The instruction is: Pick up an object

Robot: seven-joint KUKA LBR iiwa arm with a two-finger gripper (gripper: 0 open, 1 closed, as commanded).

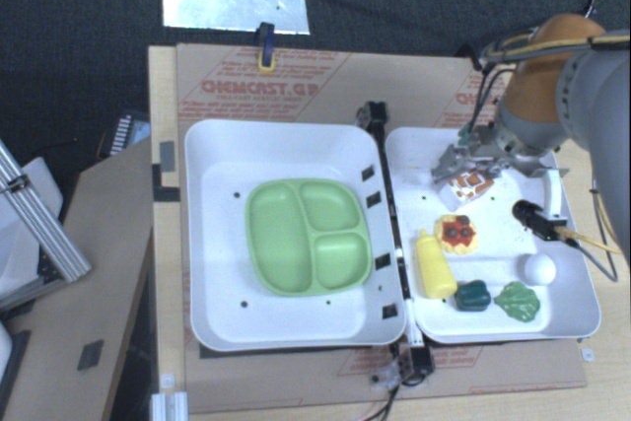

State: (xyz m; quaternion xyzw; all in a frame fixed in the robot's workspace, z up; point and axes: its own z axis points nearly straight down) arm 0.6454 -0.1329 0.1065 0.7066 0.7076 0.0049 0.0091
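In the camera view the pincer (471, 165) hangs low over the right bin (582, 311) near its far edge, just above a small orange-and-white object (471, 186); whether it is apart or together I cannot tell. A green divided tray (306, 237) fills the left bin (212, 311).

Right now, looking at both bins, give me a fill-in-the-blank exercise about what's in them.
1. The green divided plate lies in the ____ bin.
2. The yellow bottle lies beside the divider in the ____ bin.
3. The white ball lies just above the ____ leafy toy.
4. The gripper is over the ____ bin.

Missing words: left; right; green; right
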